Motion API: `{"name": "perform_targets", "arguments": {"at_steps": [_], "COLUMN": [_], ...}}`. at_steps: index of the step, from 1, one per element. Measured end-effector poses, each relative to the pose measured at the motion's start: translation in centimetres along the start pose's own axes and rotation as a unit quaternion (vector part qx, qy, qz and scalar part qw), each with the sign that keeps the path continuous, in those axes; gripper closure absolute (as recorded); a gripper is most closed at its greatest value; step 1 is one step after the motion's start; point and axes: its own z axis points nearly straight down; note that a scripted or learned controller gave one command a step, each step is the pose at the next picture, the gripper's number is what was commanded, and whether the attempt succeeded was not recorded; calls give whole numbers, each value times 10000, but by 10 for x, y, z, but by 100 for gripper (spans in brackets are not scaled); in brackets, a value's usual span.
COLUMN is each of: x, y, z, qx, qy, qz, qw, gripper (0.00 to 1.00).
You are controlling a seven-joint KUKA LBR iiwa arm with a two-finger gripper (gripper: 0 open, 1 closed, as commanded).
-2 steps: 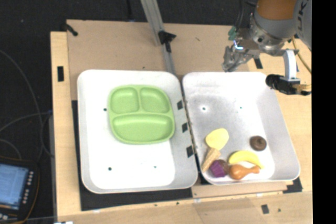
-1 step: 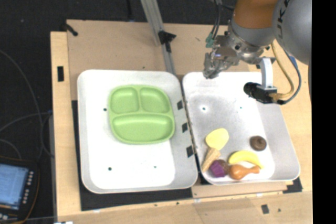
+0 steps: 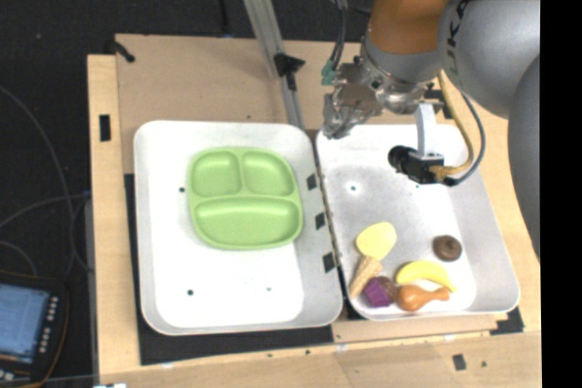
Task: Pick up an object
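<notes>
Seen from above at a slant: two shallow white bins side by side on a wooden bench (image 3: 218, 77). In the left bin (image 3: 164, 286), a green divided plate (image 3: 245, 198) with three compartments, lying flat near the middle. In the right bin (image 3: 482, 241), toy food clustered at the near edge: a yellow ice-cream cone (image 3: 371, 250), a purple piece (image 3: 377, 291) touching its tip, a banana (image 3: 426, 273), a brown drumstick (image 3: 420, 294) just below the banana, and a small chocolate doughnut (image 3: 446, 247) a little apart to the right. Reaching in from the right, the grey arm (image 3: 496, 32) with orange band, its gripper (image 3: 338, 124) poised over the far left corner of the right bin, well apart from the toys. Nothing visible between the fingers; how wide they stand cannot be told.
</notes>
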Motion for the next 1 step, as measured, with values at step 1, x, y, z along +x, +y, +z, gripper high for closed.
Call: {"name": "perform_targets", "arguments": {"at_steps": [1], "x": [59], "y": [-9], "z": [19], "qx": [8], "qy": [-1], "qz": [-4], "qw": [10000], "gripper": [100]}}
